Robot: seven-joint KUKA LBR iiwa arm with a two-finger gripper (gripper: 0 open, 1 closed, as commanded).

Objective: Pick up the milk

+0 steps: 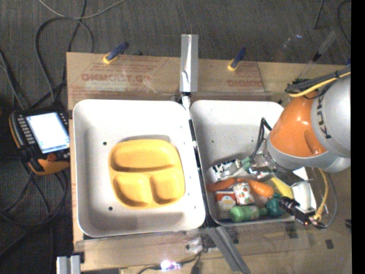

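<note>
A: Starting at the left, what sits in the shallow white left bin?

B: A yellow moulded tray with three compartments, in the middle of it. It plays no part in this step.

A: And the shallow white right bin?

B: Its far half is bare. Everything is crowded along the near edge. The gripper hangs over the left part of that cluster, and the grey and orange arm covers the bin's right side. I cannot tell how wide the gripper stands, because it is small and lost against the clutter.

A: Where is the milk?

B: I take it to be the small white-and-red milk carton, near the middle of the near edge, just toward the front from the gripper. A red-and-white box touches its left side, a green plastic bottle lies along the near wall in front of it, and an orange carrot-shaped toy presses in from the right.

A: So how should the pick go?

B: In my judgement, centre over the carton's top and come straight down. Close across the sides with the most free room, since the neighbours leave little. The likely failure is catching the box or the carrot instead, or tipping the carton.
</note>
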